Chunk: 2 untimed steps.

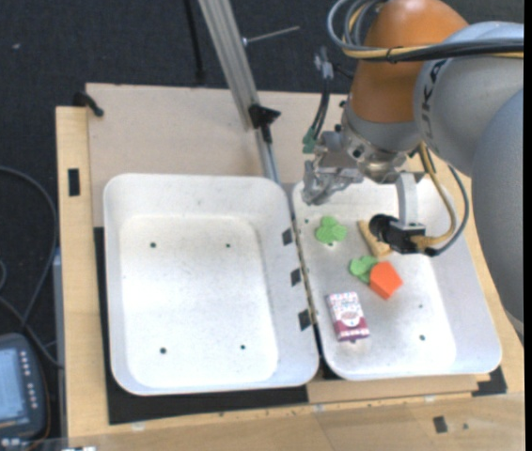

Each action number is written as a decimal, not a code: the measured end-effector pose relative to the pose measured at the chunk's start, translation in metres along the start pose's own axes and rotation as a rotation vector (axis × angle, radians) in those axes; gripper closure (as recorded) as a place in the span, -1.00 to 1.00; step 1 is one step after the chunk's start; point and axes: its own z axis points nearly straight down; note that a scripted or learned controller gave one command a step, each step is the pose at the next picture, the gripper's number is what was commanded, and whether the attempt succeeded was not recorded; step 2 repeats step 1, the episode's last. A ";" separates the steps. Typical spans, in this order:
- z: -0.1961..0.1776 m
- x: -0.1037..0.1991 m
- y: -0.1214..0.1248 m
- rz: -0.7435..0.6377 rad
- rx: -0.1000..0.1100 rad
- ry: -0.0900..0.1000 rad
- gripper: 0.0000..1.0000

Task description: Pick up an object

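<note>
My gripper [316,192] hangs over the far left corner of the right bin [468,341], close to the divide between the two bins. Just in front of it lies a green clover-shaped piece [330,231]. Further forward, a second green piece [361,268] touches an orange block [385,280]. A small maroon and white box [348,315] lies near the bin's left wall. A tan wooden piece [373,242] rests behind the orange block, partly covered by the wrist. Nothing is visibly held by the gripper.
The left bin [120,200] sits beside the right one. A slanted aluminium pole [231,59] comes down to the back edge between the bins, close to the gripper's left. The arm's bulk covers the right bin's far right side.
</note>
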 end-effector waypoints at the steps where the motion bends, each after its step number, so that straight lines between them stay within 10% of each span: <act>1: 0.008 0.057 0.011 0.000 0.001 0.000 1.00; 2: 0.008 0.057 0.011 0.000 0.001 0.000 1.00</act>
